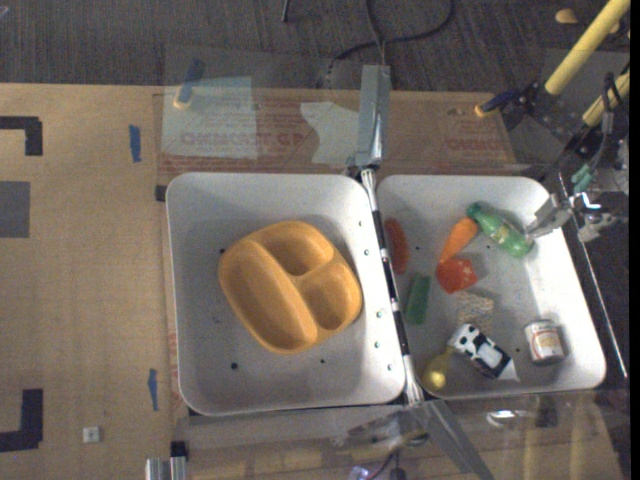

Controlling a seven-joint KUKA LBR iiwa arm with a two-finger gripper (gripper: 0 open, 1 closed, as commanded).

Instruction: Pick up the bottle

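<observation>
The green bottle [501, 230] lies on its side, slanted, near the right bin's far right corner.

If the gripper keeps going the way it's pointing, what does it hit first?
Most likely the green bottle: the gripper points left toward its near end, in the right bin. The carrot lies just beyond. Height is unclear from this slant.

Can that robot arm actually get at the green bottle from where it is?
Probably yes. The gripper sits right beside the green bottle, which lies at the right bin's far edge. Only the carrot crowds its other side.
</observation>
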